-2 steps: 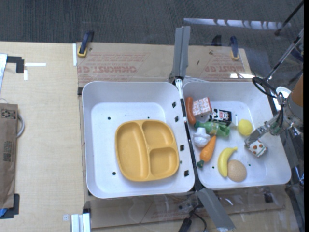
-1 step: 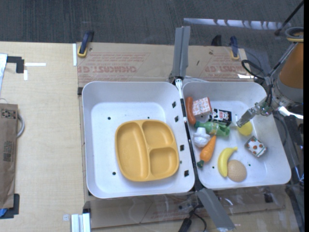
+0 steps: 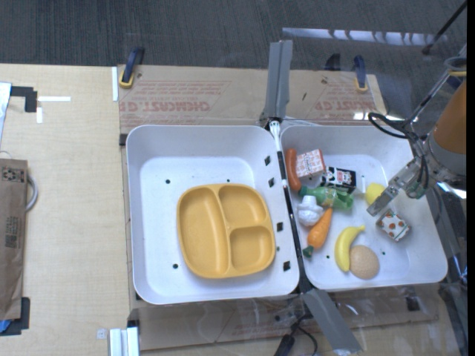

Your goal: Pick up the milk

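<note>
**Still to do: milk not yet lifted**

Plainly the pick is unfinished. Using the yellow divided plate [image 3: 225,229] as landmark: the gripper [image 3: 387,200] hangs far to its right, its state impossible to tell. The milk [image 3: 341,178], a small black-and-white carton, lies right of the plate, untouched, beside a green vegetable [image 3: 327,196].

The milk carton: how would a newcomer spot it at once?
Look in the right white bin, near its far wall. The small black-and-white cow-patterned milk carton lies right of the red-and-white box, above the green bottle. Nothing else there is black and white.
</note>
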{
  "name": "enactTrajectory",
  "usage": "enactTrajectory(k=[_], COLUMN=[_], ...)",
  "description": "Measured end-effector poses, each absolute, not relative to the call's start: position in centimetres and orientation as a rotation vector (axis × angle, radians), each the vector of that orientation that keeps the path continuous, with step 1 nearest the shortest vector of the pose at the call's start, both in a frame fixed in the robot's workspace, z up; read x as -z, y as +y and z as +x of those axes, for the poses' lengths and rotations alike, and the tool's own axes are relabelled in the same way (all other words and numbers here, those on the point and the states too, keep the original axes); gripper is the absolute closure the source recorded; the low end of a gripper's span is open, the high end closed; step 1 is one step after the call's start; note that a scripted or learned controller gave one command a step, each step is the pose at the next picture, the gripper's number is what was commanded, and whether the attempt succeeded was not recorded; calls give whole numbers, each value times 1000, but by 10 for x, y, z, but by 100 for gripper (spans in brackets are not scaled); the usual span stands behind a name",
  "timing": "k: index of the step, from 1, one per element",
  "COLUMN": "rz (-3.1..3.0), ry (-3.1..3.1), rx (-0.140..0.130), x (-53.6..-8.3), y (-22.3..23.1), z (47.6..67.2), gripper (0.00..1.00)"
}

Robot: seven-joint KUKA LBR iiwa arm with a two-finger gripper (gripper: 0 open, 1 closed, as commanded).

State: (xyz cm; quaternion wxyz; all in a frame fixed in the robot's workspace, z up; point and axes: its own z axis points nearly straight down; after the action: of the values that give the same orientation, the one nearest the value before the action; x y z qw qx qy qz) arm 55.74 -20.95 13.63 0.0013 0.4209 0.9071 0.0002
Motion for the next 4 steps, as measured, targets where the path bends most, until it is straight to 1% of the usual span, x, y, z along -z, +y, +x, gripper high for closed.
enactTrajectory(k=[1,2,3,4], rz=[1095,1519,1539,1961], ry=[2940,2722,2712,2411], rx=[0,-9,-4,-21], x=[-143,-109,-114,-109], y=[-202,-149,-142,-108], z=[637,658,664,626], gripper=[0,0,0,0])
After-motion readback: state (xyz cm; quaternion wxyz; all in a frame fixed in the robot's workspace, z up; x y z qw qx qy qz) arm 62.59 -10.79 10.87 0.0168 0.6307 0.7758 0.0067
